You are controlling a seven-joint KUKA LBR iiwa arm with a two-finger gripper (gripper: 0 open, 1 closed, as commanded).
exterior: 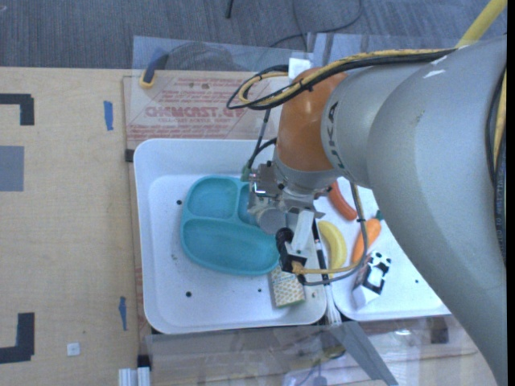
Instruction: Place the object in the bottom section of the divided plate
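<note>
While the grey robot arm with an orange band (418, 135) reached in from the right, its hand (272, 214) hung over the left of two shallow white bins (161, 240) standing side by side on a pale wooden tabletop (64, 215). The hand was above the right edge of a teal plastic divided plate (217, 244), about where the plate's smaller upper sections met its one large bottom section. Whether the hand was open or closed could not be told, and whether it had hold of anything could not be told either. The plate lay flat on the floor of the left bin, towards its middle. A small square beige pad with a criss-cross pattern (286, 288) lay on the bin floor just beside the plate's lower right corner, outside the plate and near the bin's right wall. In the right white bin (410, 292), partly covered by the arm, were a yellow banana (335, 244), an orange carrot-shaped piece (364, 236), a reddish sausage-shaped piece (344, 203) and a black-and-white block (374, 273). Beyond the bins lay a brown cardboard sheet with red print (193, 107).
</note>
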